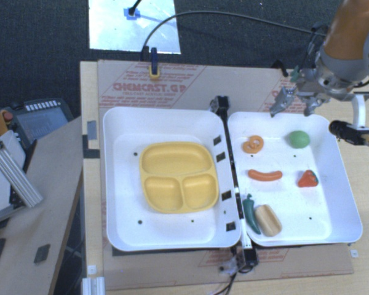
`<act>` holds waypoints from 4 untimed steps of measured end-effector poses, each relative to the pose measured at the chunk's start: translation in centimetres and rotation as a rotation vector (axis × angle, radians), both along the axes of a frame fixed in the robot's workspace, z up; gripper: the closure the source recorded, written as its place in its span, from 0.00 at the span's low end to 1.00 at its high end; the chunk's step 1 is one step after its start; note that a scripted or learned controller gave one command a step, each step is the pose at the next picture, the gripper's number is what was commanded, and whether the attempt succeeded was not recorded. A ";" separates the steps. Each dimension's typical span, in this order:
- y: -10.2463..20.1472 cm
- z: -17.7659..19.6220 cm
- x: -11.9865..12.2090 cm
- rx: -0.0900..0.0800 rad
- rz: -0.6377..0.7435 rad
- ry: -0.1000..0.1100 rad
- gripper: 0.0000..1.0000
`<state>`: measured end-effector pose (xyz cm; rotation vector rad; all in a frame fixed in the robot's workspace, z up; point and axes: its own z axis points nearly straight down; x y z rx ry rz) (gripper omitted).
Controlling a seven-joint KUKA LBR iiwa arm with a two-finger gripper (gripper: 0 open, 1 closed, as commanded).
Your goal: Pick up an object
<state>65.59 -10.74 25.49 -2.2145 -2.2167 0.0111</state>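
The right bin holds several toy foods: an orange pretzel ring, a green ball, a red sausage, a red strawberry piece, a green pepper and a tan bread roll. My gripper hangs above the far rim of that bin, open, with nothing between its fingers. It sits up and to the right of the pretzel ring and just behind the green ball.
The left bin bears a yellow divided tray. A black clip strip runs along the seam between the bins. Grey equipment stands off the bench's left side. A cable arcs over the back.
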 end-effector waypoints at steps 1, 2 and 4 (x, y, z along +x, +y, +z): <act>0.0 0.8 0.2 -0.001 0.002 -0.013 0.00; 0.7 -3.6 -0.1 -0.001 0.003 -0.009 0.00; 1.2 -12.1 -0.2 -0.001 0.002 -0.010 0.00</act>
